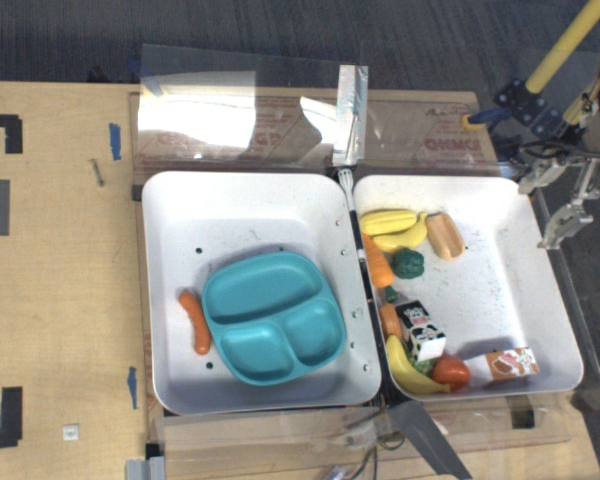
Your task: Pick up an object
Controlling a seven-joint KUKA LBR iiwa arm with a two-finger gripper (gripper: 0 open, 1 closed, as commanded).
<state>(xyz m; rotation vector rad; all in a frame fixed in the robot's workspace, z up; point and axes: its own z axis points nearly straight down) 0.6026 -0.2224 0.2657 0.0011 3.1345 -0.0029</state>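
Two bins on the counter [60, 268], one view to go on. Left bin [180, 208] has a teal divided plate [272, 315] sitting mid-floor, with an orange sausage-shaped toy [195, 322] just beside its left edge.

Right bin [520, 268] holds the candidate picks, mostly crowded along its left wall: yellow banana [392, 226] at top, tan bread roll [444, 236] just beside it, dark green piece [409, 263] below, orange carrot [379, 266] hard against the wall. Lower down, a black-and-white carton [420, 332], second banana [408, 370], red tomato [451, 371] touching each other in the corner. Small juice box [512, 363] sits apart near the front rim; I'd judge it the easiest grab.

End effector [565, 203] hangs at the right bin's outer edge, off the objects. Can't tell whether it's parted or closed, too blurry. Nothing held as far as I see.

Wall clutter will likely block a clean approach.
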